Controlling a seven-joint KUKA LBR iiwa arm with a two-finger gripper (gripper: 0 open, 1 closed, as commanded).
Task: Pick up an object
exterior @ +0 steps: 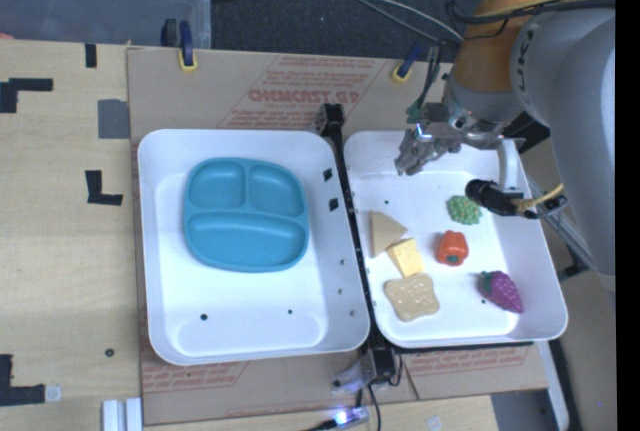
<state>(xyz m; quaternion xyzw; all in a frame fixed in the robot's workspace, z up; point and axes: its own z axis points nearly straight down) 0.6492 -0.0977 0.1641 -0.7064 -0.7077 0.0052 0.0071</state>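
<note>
- the right bin (pixel 520 319) is the place to look from. it holds all the toy food.
- the gripper (pixel 415 155) hangs over the far left corner of the right bin, above bare white floor.
- i cannot tell how wide the gripper is. i see nothing held in it.
- a pale wedge (pixel 384 230), a yellow cheese block (pixel 405 257) and a tan cracker (pixel 411 297) sit in a row on the left side of the right bin.
- a red pepper (pixel 452 247) sits in the middle. a green bunch (pixel 463 209) sits just behind it.
- purple grapes (pixel 503 290) lie near the right wall.
- a blue plate (pixel 245 215) lies in the left bin (pixel 165 319), left of the right bin.
- i think the job is just beginning. all the food lies down in the bin.
- what is left: go down on one piece, grab it, lift it.
</note>
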